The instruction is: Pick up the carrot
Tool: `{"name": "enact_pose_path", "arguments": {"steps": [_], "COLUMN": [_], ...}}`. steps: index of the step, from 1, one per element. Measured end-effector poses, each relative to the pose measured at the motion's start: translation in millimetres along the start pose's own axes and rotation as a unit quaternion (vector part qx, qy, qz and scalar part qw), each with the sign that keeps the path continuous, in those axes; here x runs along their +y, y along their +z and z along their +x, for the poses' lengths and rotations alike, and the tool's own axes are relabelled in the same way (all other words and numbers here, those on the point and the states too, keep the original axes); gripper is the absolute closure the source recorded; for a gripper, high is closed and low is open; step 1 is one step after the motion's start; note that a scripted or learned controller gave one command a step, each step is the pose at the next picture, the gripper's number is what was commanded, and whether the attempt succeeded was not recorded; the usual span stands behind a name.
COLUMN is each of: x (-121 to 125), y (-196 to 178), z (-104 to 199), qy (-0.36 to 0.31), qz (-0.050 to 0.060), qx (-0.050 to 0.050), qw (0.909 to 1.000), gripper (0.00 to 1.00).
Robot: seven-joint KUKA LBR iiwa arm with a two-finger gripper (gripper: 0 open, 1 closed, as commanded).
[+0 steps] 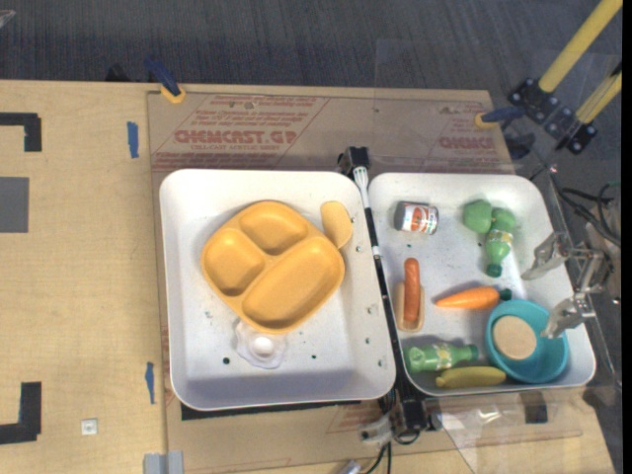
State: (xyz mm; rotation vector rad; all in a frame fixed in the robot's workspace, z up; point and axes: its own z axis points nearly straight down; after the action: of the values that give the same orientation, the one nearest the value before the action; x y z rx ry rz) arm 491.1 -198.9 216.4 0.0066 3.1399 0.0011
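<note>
I see two white bins side by side on the worktop [79, 294]. The left bin [188, 363] holds a yellow divided plate [274, 264] with a pale banana-like piece [337, 223] at its right edge. In the right bin [553, 215] the carrot [468, 298] lies near the middle, tip left, just beside a teal bowl [527, 341]. A small can [416, 218] sits far left, a hot dog [411, 293] left of the carrot. The tool [565, 284] hangs at the bin's right rim.
</note>
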Motion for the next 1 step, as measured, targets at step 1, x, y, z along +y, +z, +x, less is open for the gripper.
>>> {"name": "enact_pose_path", "arguments": {"steps": [1], "x": [7.2], "y": [116.9], "z": [3.6], "qy": [-0.014], "qz": [0.002], "qx": [-0.01], "qw": [0.9998], "gripper": [0.0]}}
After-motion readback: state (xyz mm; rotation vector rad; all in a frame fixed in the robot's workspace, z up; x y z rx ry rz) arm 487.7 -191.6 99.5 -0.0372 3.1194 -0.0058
